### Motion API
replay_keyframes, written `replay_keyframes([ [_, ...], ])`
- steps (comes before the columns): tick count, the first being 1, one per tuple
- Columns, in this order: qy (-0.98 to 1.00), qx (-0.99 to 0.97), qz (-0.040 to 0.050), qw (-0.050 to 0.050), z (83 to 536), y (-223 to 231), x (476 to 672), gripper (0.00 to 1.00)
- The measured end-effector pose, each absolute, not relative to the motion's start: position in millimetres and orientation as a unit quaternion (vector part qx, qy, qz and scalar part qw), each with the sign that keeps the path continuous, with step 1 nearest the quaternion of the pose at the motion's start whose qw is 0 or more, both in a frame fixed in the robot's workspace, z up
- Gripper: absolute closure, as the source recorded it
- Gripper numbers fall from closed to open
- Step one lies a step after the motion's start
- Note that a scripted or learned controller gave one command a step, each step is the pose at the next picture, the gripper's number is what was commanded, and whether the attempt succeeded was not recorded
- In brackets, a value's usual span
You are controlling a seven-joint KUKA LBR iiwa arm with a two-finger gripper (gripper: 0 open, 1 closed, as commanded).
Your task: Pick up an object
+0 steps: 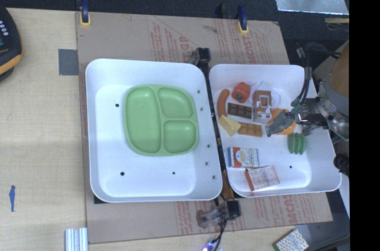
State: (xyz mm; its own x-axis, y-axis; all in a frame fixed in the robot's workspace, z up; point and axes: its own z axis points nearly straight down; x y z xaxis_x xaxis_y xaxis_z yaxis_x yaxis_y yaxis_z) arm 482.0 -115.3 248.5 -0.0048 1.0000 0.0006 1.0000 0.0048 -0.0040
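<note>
The right white bin (314,181) holds several toy food items: an orange sausage (222,101), a red tomato (241,91), a brown chocolate bar (240,110), a yellow cheese wedge (228,124), a brown and white box (262,101), a green pickle (296,143), a blue and white packet (244,156) and a red and white packet (262,177). My gripper (280,124) reaches in from the right and hangs low over the bin's right half. It sits over a small orange piece (290,129), just above the pickle. I see nothing clearly held.
The left white bin (101,178) holds a green divided plate (160,119). A ridge with a black clamp (202,56) separates the bins. Cables and the arm's wrist (329,116) crowd the right bin's right edge.
</note>
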Motion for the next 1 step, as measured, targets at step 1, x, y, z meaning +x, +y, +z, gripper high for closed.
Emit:
replay_keyframes([
  [1, -0.708, -0.707, 0.0002, -0.002, 105.8, -124.3, 547.6, 0.0],
])
